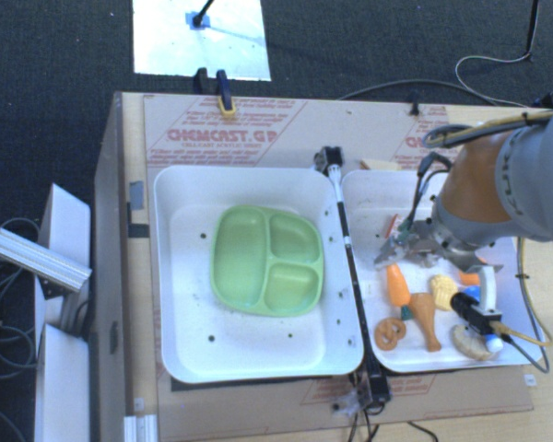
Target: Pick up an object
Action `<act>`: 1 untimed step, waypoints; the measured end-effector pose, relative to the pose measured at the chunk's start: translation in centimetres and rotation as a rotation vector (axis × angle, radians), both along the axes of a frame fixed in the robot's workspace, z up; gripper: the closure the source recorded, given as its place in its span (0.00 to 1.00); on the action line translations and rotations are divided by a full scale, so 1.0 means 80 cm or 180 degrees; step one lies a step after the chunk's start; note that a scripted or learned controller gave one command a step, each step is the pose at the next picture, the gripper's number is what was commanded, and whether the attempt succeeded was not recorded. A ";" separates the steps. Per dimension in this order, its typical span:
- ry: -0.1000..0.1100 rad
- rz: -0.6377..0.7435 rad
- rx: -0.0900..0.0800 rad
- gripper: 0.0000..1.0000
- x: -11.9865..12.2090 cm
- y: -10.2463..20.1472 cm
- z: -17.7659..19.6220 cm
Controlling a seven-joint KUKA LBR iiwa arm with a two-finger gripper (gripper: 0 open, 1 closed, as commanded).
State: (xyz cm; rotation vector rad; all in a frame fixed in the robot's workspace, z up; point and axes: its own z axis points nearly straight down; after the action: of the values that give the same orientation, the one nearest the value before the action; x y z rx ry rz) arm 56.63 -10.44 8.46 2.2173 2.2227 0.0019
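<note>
My gripper (398,250) hangs low over the right bin (378,191), near its left-middle part, with the grey arm and its orange band (470,187) coming in from the right. Just below the gripper lies an orange toy carrot (398,285), close to it or touching it. Nothing is seen held. Further toward the front lie a brown pretzel (388,331), a tan drumstick (428,320), a yellow corn piece (442,290) and a pale bread-like piece (467,342). A thin red item (392,226) lies just behind the gripper.
The left bin (189,191) holds a green divided plate (266,261) in its middle. A black-and-white divider rail (344,238) runs between the bins. The arm covers the right bin's right side. Clamps (223,90) stand at the bench's back edge.
</note>
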 end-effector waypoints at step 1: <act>0.0007 -0.0003 0.0002 0.00 -0.051 0.010 -0.001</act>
State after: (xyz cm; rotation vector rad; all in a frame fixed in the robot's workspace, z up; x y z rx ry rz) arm 52.57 -9.62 8.40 2.2198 2.2230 0.0000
